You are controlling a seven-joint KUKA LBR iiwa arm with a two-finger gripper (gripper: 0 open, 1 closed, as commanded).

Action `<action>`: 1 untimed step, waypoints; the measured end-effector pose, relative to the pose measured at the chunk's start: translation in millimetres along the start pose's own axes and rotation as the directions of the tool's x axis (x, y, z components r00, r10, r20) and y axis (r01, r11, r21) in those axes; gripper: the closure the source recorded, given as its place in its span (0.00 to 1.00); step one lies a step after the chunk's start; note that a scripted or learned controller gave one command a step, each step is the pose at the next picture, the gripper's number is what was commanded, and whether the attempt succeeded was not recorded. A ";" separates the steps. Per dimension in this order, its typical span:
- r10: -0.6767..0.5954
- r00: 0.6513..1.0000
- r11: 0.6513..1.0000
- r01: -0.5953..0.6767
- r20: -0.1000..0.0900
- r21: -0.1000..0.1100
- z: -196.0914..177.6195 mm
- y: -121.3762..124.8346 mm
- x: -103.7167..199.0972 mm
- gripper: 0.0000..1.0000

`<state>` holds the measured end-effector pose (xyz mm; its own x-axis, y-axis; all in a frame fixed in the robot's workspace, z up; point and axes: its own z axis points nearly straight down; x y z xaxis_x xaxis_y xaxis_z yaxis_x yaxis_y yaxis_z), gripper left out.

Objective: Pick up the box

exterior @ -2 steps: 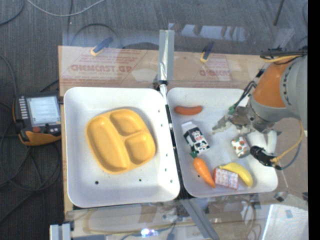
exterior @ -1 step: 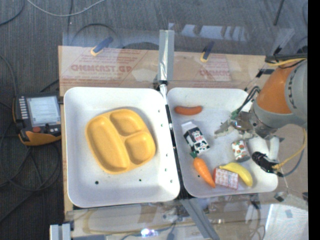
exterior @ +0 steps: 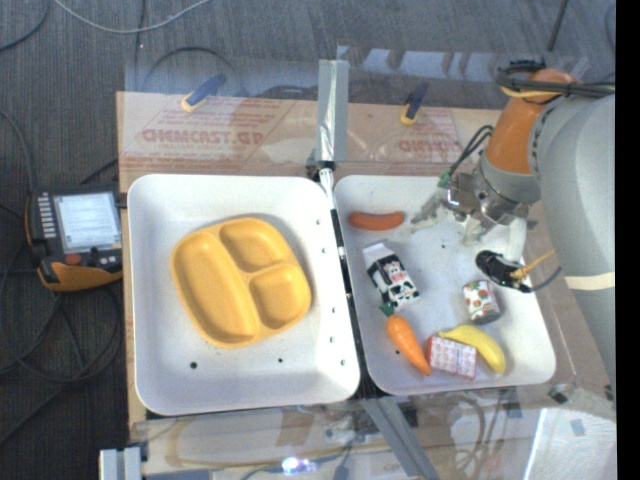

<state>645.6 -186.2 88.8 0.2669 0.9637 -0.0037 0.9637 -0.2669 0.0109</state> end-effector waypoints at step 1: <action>0.102 0.995 0.995 -0.102 -0.003 0.006 0.8 16.3 -5.1 0.00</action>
<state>660.0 -195.4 88.2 0.3641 0.9314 0.0000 0.9314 -0.3641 0.0052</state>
